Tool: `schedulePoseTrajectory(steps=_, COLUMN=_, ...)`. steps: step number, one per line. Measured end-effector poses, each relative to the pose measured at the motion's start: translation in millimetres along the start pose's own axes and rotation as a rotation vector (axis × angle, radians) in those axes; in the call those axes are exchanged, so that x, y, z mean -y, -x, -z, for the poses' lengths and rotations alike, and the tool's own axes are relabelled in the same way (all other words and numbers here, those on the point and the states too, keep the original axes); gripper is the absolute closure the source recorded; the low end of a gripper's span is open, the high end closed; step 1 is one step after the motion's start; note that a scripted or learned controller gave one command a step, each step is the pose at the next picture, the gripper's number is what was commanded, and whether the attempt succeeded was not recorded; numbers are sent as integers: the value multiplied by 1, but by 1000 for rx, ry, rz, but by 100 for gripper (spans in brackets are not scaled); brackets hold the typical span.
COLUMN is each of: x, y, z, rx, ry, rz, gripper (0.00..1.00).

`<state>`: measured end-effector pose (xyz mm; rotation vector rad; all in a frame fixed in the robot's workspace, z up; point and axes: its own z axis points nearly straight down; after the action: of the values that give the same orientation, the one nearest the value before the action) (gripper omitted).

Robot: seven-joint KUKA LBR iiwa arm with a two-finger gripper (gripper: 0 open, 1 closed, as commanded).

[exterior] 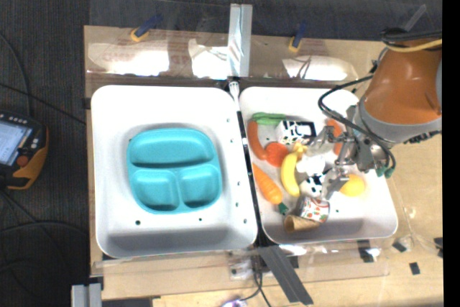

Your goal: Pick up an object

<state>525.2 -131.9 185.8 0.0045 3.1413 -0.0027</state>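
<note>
The right white bin (374,223) holds a pile of toy food. In it are an orange carrot (267,188), a yellow banana (290,173), a red tomato-like piece (277,152), a black-and-white cow toy (291,130), a yellow lemon (353,188) and a patterned cone (307,215). My gripper (336,170) hangs low over the right half of this bin, between the lemon and a small white and black piece (312,183). The orange-banded wrist (402,93) hides the bin's far right corner. I see nothing lifted off the pile.
The left white bin (108,226) holds a teal divided tray (172,169). A black cable (334,108) loops off the wrist over the right bin's back rim. A handheld controller (18,151) lies on the floor at far left.
</note>
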Motion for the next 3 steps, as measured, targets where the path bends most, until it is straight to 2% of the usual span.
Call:
schedulePoseTrajectory(steps=1, x=-23, y=29, z=-86, rx=4, ry=-1, rz=38, gripper=0)
schedulePoseTrajectory(steps=2, x=-30, y=33, z=-94, rx=16, ry=-3, rz=16, gripper=0)
schedulePoseTrajectory(steps=3, x=-38, y=54, z=-94, rx=15, ry=0, rz=-83, gripper=0)
